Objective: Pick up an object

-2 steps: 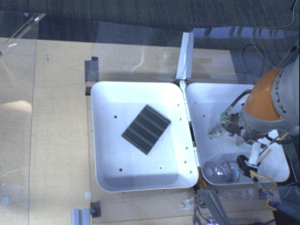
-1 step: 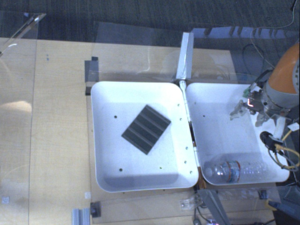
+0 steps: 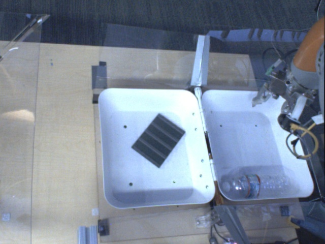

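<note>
The wooden bench is lying bare on the left. On it the left bin is sitting with its right rim just beside the neighbouring one. It is holding a single dark ridged panel, a flat rectangle with parallel grooves. The panel is lying turned at a diagonal near the middle of the bin floor, apart from every wall.

A pale metal bar is standing up behind the place where the two bins meet.

The right bin is holding a clear plastic bottle with a coloured label. The bottle is lying on its side along the bin's near wall, towards the near right corner. It is well apart from the tool above and behind it. The rest of this bin's floor is showing white.

At the far right the grey arm, with its orange band, is reaching in over the right bin's far right corner. The gripper is hanging at the bin's back edge, tilted towards the left. Its metal parts are overlapping in the view, so I cannot tell whether it is wide or narrow, and nothing is showing in its grasp. Dark cables are looping below the wrist beside the bin's right rim.
</note>
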`<state>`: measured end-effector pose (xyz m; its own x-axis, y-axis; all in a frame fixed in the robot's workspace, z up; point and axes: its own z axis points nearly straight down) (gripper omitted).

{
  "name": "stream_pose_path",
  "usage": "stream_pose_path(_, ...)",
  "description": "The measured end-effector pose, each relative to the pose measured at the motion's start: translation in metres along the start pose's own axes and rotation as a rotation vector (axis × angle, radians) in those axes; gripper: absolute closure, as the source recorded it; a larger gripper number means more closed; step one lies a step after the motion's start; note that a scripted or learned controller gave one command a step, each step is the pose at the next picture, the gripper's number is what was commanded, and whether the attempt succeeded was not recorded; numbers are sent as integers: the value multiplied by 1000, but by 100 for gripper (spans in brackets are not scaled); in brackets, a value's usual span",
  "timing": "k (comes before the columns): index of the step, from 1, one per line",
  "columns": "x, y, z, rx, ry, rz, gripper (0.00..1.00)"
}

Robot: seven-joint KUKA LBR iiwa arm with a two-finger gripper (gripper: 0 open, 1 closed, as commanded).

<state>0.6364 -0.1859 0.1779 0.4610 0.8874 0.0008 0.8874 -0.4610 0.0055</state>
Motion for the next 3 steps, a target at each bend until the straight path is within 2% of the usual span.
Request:
stream_pose_path(1,37,-102,89,-2,5,37,0)
stream_pose_path(2,-9,-148,-18,0,1,-196,0)
stream_pose_path(3,24,-181,70,4,2,-286,0)
